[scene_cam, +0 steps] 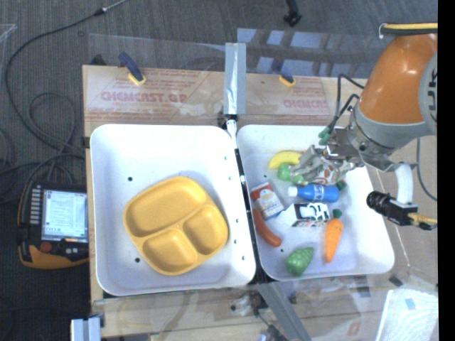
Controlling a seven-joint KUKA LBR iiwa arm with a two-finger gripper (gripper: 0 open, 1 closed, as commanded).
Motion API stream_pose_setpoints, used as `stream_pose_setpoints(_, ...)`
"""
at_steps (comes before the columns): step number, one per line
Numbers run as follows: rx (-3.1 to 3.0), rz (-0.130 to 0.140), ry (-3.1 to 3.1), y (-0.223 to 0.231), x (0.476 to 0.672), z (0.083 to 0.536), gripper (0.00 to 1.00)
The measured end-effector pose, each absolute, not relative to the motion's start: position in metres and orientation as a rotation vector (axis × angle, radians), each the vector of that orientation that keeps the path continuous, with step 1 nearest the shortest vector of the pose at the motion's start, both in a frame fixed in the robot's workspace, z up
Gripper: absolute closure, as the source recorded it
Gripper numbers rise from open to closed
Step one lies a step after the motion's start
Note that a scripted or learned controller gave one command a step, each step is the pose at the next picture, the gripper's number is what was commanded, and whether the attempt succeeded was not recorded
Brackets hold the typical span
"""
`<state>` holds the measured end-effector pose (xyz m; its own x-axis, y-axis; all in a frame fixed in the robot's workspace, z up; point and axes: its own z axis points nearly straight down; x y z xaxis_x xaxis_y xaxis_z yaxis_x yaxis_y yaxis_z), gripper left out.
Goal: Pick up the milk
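A small white carton with a red top, which I take for the milk (268,201), lies in the right bin (377,258) near its left wall. My gripper (311,165) hangs low over the upper middle of that bin, above and to the right of the carton and apart from it. A blue bottle (317,192) lies just below the gripper, and a black and white box (311,212) lies under the bottle. Nothing shows as held.
In the right bin are also a yellow banana (285,158), a green piece (284,170), a red sausage (267,230), a carrot (332,239) and a green vegetable (300,259). A yellow divided plate (178,223) sits in the left bin (114,148).
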<state>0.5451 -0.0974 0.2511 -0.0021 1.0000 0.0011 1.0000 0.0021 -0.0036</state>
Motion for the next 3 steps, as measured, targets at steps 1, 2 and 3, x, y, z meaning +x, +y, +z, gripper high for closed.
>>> stream_pose_setpoints(1,-2.084,0.002,-2.346,-0.139,0.505,0.162,0.0)
stream_pose_setpoints(2,-1.899,-0.002,-2.503,-0.177,0.572,0.113,0.0)
stream_pose_setpoints(3,-1.972,-0.014,-2.453,-0.209,0.582,0.091,0.0)
